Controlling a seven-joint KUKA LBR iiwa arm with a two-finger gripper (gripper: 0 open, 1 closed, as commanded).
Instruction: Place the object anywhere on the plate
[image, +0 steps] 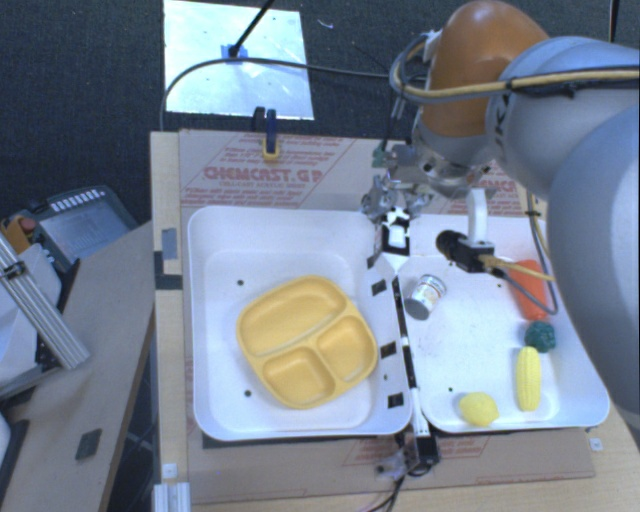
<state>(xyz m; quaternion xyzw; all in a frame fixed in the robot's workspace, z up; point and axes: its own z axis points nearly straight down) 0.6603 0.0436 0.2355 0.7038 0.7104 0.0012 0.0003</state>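
**Gripper at the back of the divider, can just below it, plate to the left**

We see the grey arm's two-finger gripper (397, 232) hanging over the far end of the ridge where the two shallow white bins meet. Its black-and-white fingertips point down at that seam, and nothing sits between them; whether they stand wide or narrow we cannot tell from this slant.

The thing we take for the task's object — a small silver metal can (427, 296) lying on its side — rests in the right white bin (580, 405), near the divider and just below and slightly right of the gripper. Its long axis runs on a diagonal, the round end turned up and to the right. The choice of object is our guess, since the same bin also holds an orange carrot (533, 286), a dark green round piece (541, 336), a yellow corn cob (528, 378) and a yellow lemon (478, 408), all farther off.

The yellow three-compartment plastic plate (305, 340) lies in the left white bin (215, 300) — across the divider, lower left of the gripper.

So the coming move looks like a short reach toward the near side, then a carry left over the ridge.
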